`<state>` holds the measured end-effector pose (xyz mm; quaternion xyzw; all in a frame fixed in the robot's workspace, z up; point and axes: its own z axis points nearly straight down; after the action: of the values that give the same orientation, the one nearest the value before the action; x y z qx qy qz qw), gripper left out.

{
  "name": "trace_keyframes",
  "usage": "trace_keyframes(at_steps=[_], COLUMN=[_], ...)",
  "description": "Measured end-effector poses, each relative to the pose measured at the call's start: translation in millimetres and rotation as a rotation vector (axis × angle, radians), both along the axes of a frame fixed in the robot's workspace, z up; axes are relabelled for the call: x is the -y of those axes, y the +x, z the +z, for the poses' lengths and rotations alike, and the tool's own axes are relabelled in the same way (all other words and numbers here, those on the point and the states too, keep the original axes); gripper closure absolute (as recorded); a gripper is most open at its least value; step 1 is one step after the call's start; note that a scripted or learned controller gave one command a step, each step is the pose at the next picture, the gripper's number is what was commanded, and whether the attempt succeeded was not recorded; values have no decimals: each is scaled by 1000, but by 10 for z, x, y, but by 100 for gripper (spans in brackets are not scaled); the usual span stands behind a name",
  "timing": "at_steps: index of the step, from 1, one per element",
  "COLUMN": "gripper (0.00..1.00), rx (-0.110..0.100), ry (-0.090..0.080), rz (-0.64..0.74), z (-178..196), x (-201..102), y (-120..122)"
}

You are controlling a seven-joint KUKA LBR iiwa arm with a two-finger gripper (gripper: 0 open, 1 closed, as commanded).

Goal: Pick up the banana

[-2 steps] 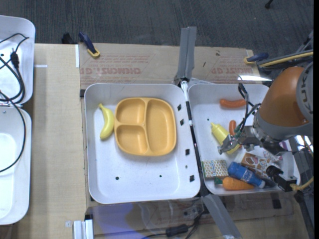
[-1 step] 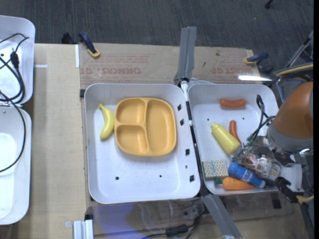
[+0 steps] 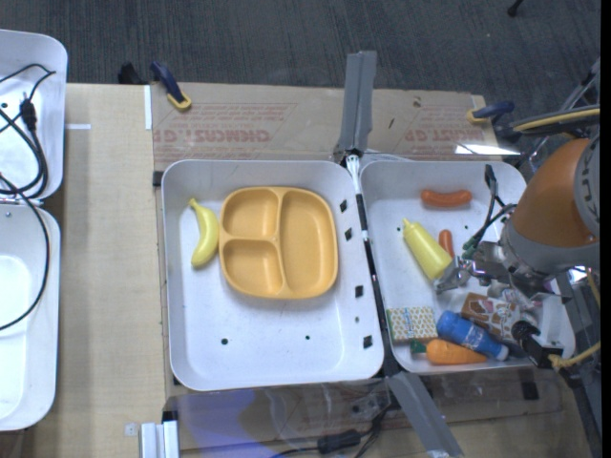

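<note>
I see my arm (image 3: 554, 213) as a thick round body with a wide orange band and grey metal under it. A thin black cable (image 3: 491, 203) runs beside it, and the gripper (image 3: 460, 275) end looks silver and shiny.

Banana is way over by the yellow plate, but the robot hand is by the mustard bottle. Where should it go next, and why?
Probably lift and travel across to the left bin. The banana lies there, beside the yellow divided plate, while the gripper sits low in the right bin next to the mustard bottle. Rising first should keep it off the wall between the bins.
</note>
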<state>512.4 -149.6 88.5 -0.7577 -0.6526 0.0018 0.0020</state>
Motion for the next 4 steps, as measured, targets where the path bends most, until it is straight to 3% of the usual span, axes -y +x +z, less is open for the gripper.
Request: trace_keyframes(at_steps=[1,2,3,4], gripper=[0,0,0,0], rx=[-1,-1,-1,-2], ry=[-1,-2,-4,-4], rz=[-71,-111,-57,-3], z=[521,1001,1209,995], x=[-257,-979,-1046,-1332], y=[251,62,561,745])
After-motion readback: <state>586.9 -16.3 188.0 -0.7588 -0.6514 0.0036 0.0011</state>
